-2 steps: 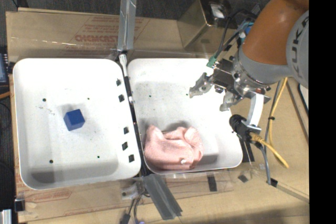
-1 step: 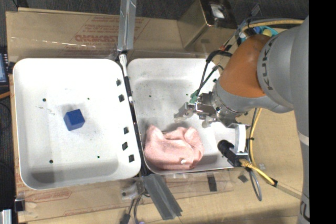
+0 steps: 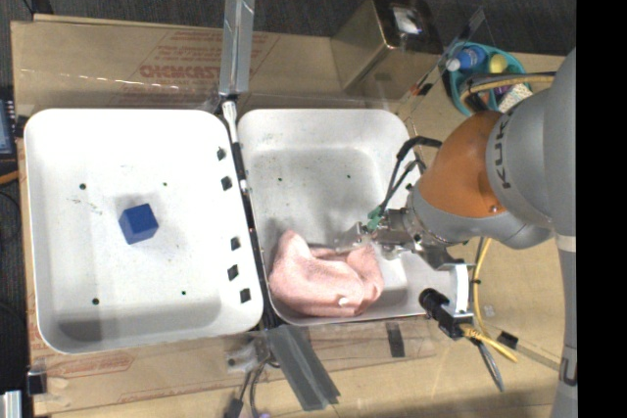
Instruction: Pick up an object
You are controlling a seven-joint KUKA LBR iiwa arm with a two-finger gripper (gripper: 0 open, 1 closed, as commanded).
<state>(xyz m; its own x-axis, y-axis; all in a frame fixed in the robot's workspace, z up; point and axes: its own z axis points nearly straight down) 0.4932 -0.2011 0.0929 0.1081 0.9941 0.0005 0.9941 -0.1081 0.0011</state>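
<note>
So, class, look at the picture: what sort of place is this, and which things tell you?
Most likely a robotics lab or test bench. The signs: a grey and orange robot arm reaching over two white bins, which hold just a blue cube and a pink cloth, with loose cables nearby.

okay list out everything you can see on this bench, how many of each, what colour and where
bins: two, white, side by side on the bench
blue cube: one, blue, left bin, near its middle
pink cloth: one, pink, crumpled, right bin, front part near the front wall
cardboard sheet: one, brown with red print, under and behind the bins
brown box: one, brown, behind the right bin
metal bracket: one, grey, upright behind the seam between the bins
arm: one, grey with an orange band, reaching in from the right over the right bin
gripper: one, dark, at the right edge of the pink cloth; its grip cannot be made out
</note>
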